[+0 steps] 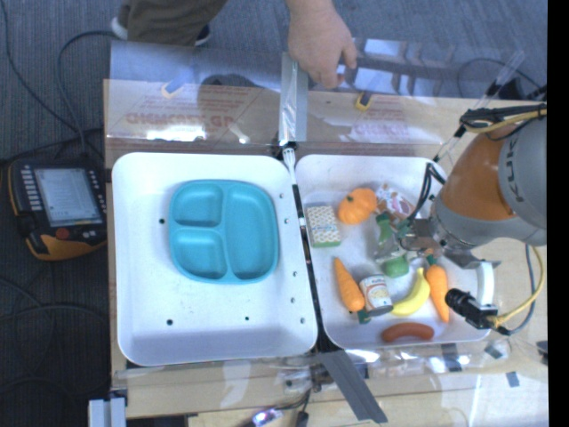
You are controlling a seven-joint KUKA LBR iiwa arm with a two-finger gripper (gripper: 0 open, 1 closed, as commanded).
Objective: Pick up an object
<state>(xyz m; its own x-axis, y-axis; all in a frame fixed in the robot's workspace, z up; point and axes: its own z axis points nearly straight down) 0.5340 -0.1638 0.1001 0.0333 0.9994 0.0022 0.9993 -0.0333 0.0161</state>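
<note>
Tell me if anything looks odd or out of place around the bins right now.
Yes: a person's hand reaches over the far edge of the bench, gripping the divider above the bins while the gripper works among the toy food in the right bin.

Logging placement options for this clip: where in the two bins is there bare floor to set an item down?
Left bin: bare white floor runs all round the blue divided plate, widest along the near edge. Right bin: crowded with pumpkin, two carrots, banana, sausage and the tool; only its near-left corner, beside the carrot, is bare.
</note>
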